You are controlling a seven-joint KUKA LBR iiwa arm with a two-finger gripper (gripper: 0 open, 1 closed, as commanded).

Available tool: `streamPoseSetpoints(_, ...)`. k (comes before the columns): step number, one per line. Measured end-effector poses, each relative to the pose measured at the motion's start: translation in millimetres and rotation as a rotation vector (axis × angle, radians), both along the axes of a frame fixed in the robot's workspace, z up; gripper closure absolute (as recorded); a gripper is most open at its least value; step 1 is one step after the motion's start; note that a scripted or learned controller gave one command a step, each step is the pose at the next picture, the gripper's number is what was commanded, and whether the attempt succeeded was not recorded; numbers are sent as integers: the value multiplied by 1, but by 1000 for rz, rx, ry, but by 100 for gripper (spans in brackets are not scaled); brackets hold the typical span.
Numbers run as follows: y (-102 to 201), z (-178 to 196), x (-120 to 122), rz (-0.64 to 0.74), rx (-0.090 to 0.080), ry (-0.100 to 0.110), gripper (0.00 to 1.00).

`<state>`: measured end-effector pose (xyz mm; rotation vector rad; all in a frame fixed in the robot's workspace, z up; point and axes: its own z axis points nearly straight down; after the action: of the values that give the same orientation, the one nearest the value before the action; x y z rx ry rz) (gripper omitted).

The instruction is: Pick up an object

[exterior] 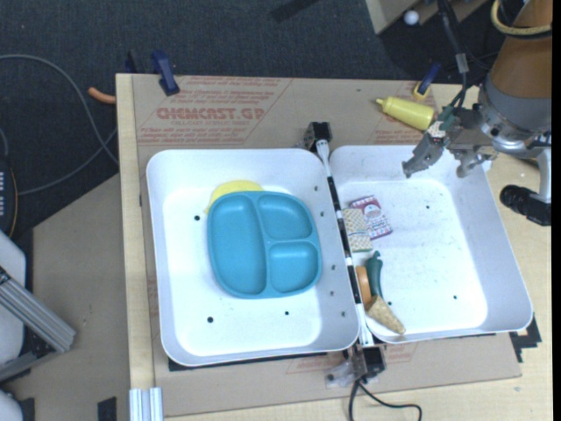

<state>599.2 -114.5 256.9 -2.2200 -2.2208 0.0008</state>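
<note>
Pincer (443,154) seen spread wide, nothing held between its fingers, poised over the far edge of the right bin (491,261). Step judged: approach stage, no grasp yet made. For the next move a descent toward the right bin's left wall would be called for, since the pickable things are crowded there; a tight fit against the wall is to be expected.

Count, left to right. Two bins noted. In the left bin (175,261): one blue divided tray (261,242), centre, with one yellow piece (235,187) partly hidden under its far edge. Along the right bin's left wall: one small carton (368,217), one checked packet (355,229), one green-handled item (374,274), one tan wedge (386,317) at the near-left corner. One yellow bottle (408,110) lies outside, on the board beyond the right bin's far edge.
</note>
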Motion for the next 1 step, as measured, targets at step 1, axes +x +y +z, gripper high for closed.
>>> streamPoseSetpoints(1,17,-119,8,0,0,1,0)
